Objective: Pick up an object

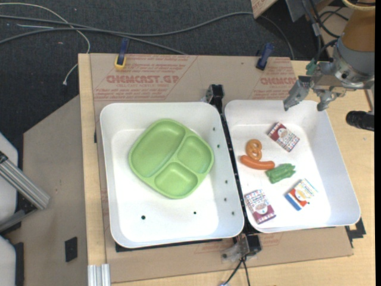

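The gripper (309, 97) is hanging over the far edge of the right bin (339, 177), its jaws spread apart with nothing between them. Every candidate is lying below and in front of the jaws, on the bin floor: the packet (283, 136) nearest, just ahead of the left finger; the pretzel (254, 148) and sausage (258, 163) further out and to the left finger's side; the green toy (280, 173) beyond them; and two cartons, one striped blue (300, 194) and one at the near rim (259, 205), farthest from the jaws.

The risks, as I judge them, are sitting mostly in the spacing. The pretzel is touching the sausage, and the green toy is lying just beside the sausage's end, so jaws closing there are likely to be catching two things or nudging one away. The packet and cartons are looking flat, so fingers coming down may be sliding over them without gripping. The jaws are also hovering close to the bin's far wall; a descent straight down from here is risking a strike on the rim rather than on any object. The green tray (171, 158) in the left bin (119, 159) is lying well off to the side.
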